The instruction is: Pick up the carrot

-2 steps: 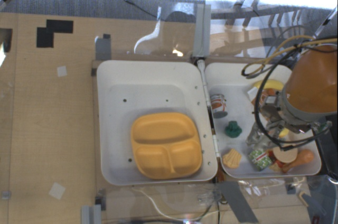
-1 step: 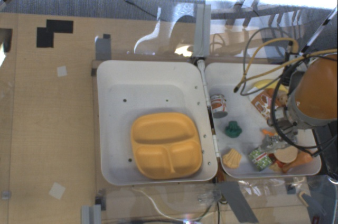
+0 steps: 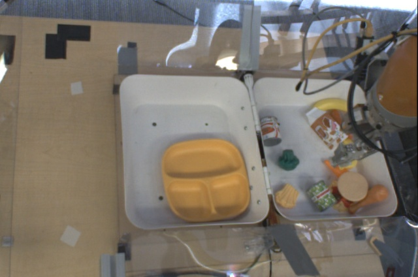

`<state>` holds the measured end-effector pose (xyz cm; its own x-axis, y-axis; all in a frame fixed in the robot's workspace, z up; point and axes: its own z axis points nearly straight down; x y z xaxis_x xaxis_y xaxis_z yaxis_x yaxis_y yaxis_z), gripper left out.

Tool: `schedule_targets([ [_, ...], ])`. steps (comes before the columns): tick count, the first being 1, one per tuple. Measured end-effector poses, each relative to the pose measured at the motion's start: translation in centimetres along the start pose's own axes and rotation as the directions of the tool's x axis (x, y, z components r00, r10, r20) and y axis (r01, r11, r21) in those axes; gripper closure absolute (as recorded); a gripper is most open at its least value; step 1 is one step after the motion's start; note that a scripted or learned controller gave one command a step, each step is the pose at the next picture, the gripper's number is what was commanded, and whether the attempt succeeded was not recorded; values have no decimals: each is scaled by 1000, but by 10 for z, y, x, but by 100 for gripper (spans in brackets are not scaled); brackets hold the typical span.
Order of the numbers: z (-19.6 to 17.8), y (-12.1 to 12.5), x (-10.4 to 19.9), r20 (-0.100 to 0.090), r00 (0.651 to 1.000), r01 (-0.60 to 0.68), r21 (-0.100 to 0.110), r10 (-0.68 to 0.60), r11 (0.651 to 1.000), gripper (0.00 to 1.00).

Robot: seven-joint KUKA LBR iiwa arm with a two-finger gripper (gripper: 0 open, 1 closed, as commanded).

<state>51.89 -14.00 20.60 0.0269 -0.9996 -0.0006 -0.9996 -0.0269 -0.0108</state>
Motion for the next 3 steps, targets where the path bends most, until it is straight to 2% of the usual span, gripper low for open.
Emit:
schedule_targets([
  [1,-1,-16,-57,4,998,65,-3,-65,998,100],
  [2,22,-54,-72,5,923,384,-2,-384,923,100],
  [3,60,-109,-56,6,820,572,-3,-572,820,100],
])
